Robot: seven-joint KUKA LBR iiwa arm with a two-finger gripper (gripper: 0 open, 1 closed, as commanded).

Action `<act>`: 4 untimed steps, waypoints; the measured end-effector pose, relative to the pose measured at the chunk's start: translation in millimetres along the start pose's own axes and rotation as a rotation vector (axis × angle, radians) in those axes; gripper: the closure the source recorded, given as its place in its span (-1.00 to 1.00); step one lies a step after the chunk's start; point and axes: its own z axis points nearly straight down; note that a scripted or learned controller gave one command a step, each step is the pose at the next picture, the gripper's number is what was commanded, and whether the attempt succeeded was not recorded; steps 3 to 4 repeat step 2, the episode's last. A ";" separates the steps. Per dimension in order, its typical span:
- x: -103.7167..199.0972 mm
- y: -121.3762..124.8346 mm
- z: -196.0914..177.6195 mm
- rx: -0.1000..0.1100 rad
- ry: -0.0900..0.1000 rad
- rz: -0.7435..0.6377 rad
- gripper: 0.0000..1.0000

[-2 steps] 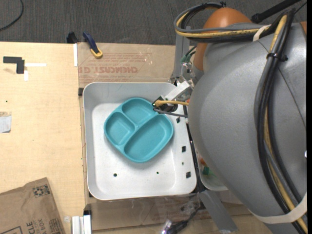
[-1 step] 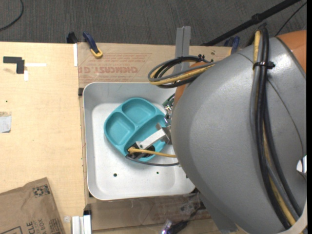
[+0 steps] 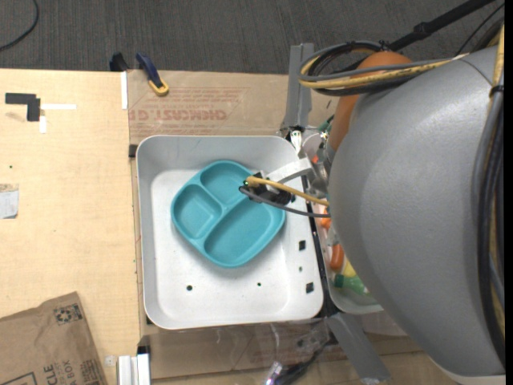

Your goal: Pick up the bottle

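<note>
The big grey arm (image 3: 425,215) hides the right bin, a blue plate (image 3: 228,213) sits in the left bin (image 3: 160,295), and the brown box (image 3: 48,343) at the bench's bottom left corner reads "BOX".

A robotics lab or test workshop. A large grey robot arm (image 3: 425,215) with bundled cables (image 3: 361,70) reaches over a plywood surface (image 3: 64,183). A white bin (image 3: 152,295) is set into it, beside cardboard sheets (image 3: 200,107), a clamp (image 3: 152,74), and grey office carpet (image 3: 200,14).
</note>
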 end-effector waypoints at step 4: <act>-24.3 -175.2 -57.6 -0.001 0.003 -0.001 -1.00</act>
